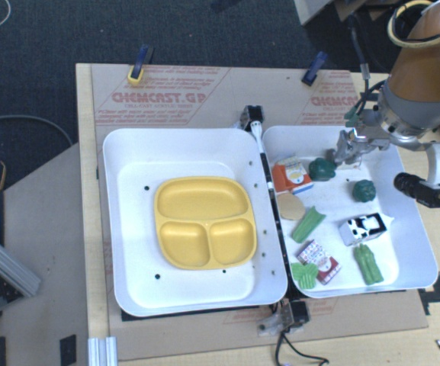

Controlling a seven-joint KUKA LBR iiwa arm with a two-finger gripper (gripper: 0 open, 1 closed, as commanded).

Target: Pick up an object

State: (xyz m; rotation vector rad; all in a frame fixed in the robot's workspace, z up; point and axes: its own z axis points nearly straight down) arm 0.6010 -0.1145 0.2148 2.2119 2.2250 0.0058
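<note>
My gripper (345,152) hangs over the far part of the right bin (422,242), under the grey wrist with its orange band. Just to its lower left lies a dark green rounded object (322,169), close to the gripper's tip; whether they touch I cannot tell. An orange-red box (290,178) lies left of it by the bin's wall. A green ball (364,191) sits to the lower right of the gripper. Nearer the front lie a green pickle-like piece (308,223), a black-and-white item (364,228), a green ridged piece (368,264) and a red card on a green leaf (312,268).
The left bin (120,204) holds a yellow divided plate (204,221). A black divider runs between the bins (269,197). A black part of the arm (422,188) juts over the right bin's right edge. Clamps (138,65) sit at the board's far edge.
</note>
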